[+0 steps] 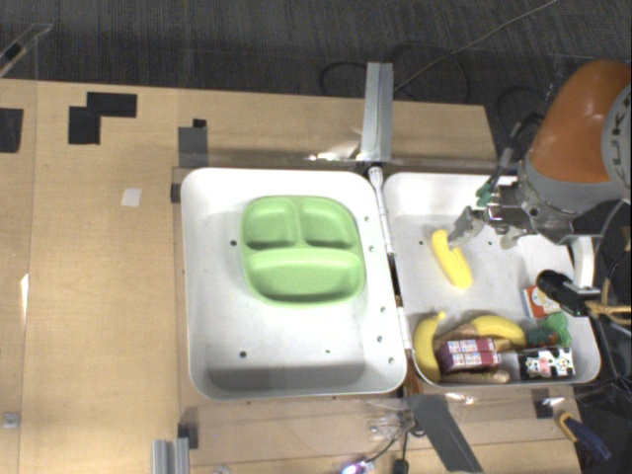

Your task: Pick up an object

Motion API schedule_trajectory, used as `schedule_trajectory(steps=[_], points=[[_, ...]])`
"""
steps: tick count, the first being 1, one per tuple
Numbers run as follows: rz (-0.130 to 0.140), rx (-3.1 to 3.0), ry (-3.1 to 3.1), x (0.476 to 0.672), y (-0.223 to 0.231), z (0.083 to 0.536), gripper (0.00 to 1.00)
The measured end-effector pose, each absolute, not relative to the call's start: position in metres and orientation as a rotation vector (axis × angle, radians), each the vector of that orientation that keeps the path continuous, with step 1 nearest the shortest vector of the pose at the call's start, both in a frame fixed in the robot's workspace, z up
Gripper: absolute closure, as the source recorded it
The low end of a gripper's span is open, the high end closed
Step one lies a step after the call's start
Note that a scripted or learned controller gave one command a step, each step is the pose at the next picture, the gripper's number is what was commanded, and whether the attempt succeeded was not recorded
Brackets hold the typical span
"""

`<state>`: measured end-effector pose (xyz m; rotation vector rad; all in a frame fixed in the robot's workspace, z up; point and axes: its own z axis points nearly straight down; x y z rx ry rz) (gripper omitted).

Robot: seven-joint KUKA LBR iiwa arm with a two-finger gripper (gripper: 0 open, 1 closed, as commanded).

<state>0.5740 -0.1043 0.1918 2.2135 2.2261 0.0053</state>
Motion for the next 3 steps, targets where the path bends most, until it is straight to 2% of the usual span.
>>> schedule_trajectory(steps=[1, 2, 3], points=[[0.017, 2.203, 2.223, 0.59, -0.09, 0.091, 0.0], [0.028, 2.201, 2.222, 0.592, -0.087, 0.103, 1.0], [0.007, 2.264, 2.172, 0.63, -0.024, 0.206, 1.0]])
